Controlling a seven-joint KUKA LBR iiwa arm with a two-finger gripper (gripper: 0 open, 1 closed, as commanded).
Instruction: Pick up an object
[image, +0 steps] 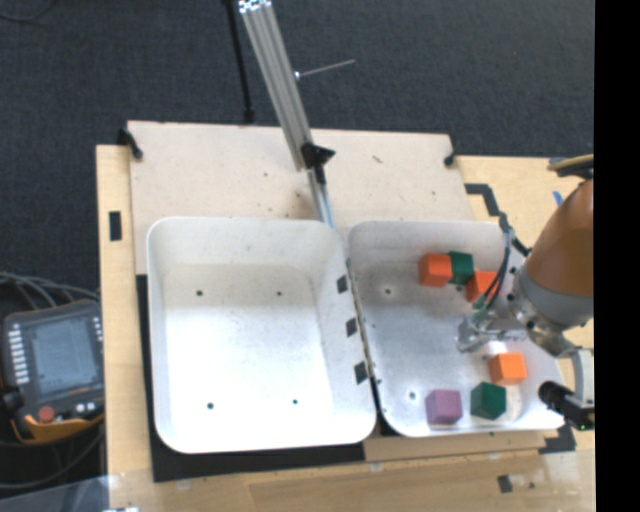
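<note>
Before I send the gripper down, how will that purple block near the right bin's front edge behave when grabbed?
The purple block looks cube-shaped and flat-sided, so probably stiff and unlikely to roll. It looks small, likely light. The green block sits close beside it and may get nudged.

Two white bins lie side by side: the left bin and the right bin, both speckled with fine dark dots and a few larger black spots. In the right bin's upper part lie an orange block, a dark green block and a second orange block. Toward the lower right of the frame sit another orange block, a purple block and a green block. The arm at the right edge is orange above grey. The bench is pale beige, the floor dark grey-blue. A grey pendant at lower left has orange trim.
</note>
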